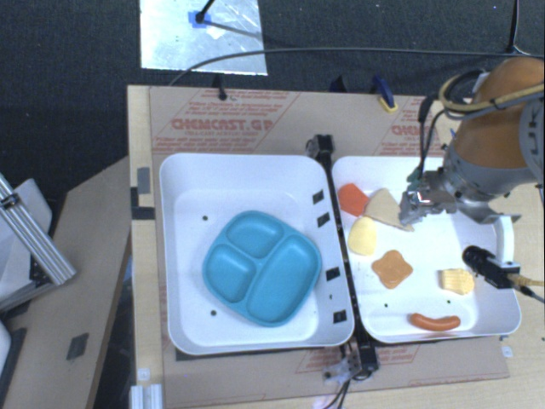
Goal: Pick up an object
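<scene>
The right bin (511,318) holds several toy food pieces. At its back left lie an orange-red piece (352,198) and a beige wedge (382,207). A pale yellow piece (362,236) and an orange-brown biscuit (392,268) sit further forward. A yellow chunk (456,281) and a red sausage (434,320) lie at the front right. My gripper (414,204) hangs low over the back of this bin, at the right edge of the beige wedge. Whether it touches the wedge is unclear.
The left bin (183,228) holds a blue divided plate (261,267). A black-clipped divider (334,237) separates the two bins. The arm's grey body and orange band (502,100) lean over the right bin's back right corner.
</scene>
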{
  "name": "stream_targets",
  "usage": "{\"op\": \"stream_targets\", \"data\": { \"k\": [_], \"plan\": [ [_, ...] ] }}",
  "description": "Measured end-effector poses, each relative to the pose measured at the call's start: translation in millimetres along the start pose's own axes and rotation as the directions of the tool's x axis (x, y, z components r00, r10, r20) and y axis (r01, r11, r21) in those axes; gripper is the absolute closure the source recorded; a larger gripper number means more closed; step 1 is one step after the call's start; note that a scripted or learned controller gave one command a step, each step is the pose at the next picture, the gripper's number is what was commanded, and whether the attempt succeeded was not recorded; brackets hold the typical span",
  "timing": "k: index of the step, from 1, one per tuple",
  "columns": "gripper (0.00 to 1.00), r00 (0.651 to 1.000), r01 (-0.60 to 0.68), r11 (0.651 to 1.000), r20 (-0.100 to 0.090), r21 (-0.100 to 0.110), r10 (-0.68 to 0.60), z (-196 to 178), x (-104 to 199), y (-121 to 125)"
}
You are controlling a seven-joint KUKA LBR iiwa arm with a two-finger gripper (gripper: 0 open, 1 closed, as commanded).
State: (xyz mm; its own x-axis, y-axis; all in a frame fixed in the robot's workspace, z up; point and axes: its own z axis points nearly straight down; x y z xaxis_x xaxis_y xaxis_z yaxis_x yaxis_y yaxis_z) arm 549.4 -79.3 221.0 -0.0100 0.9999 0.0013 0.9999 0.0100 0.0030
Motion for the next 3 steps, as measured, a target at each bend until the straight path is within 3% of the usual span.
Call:
{"op": "stream_targets", "data": {
  "k": [1,3],
  "plan": [
    [1.0,1.0,0.001,1.0,-0.001,0.0,-0.001,-3,58,11],
    [1.0,1.0,0.001,1.0,-0.001,0.0,-0.001,10,164,54]
  ]
}}
